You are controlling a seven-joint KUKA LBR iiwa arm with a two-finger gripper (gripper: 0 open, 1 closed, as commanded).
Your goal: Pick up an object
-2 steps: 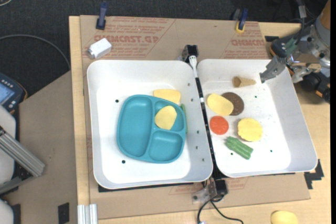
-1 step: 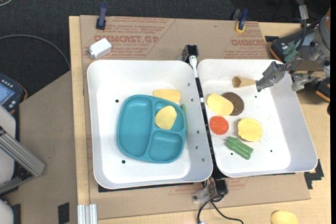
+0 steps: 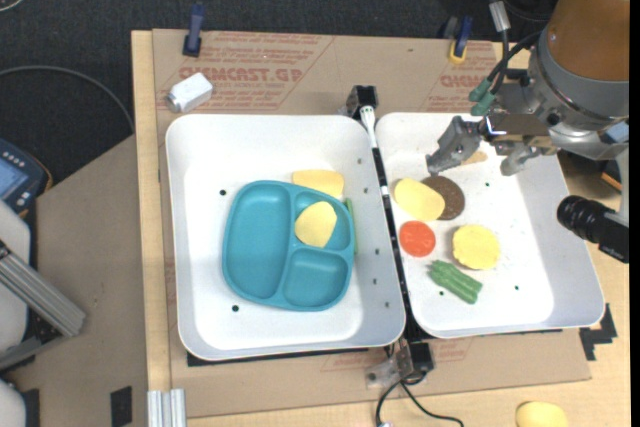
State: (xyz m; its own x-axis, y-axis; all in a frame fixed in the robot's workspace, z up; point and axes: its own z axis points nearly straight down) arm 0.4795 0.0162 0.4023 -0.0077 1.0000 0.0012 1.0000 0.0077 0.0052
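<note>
My gripper (image 3: 483, 153) hangs over the upper part of the right bin (image 3: 560, 305), fingers spread open with nothing between them. Just below its left finger (image 3: 450, 147) lie a yellow oval piece (image 3: 417, 198) and a brown disc (image 3: 450, 198) partly under it. Further down sit a red-orange round piece (image 3: 417, 237), a yellow round piece (image 3: 475, 246) and a green bean-shaped piece (image 3: 456, 281). In the left bin (image 3: 200, 165) a blue divided tray (image 3: 270, 250) holds a yellow piece (image 3: 316, 224); another yellow piece (image 3: 318, 182) lies behind the tray.
A black clip (image 3: 362, 101) sits at the top of the seam between the bins. A white block (image 3: 190, 92) and blue clamps (image 3: 194, 30) rest on the cardboard behind the left bin. A black cylinder (image 3: 590, 219) juts over the right bin's right edge.
</note>
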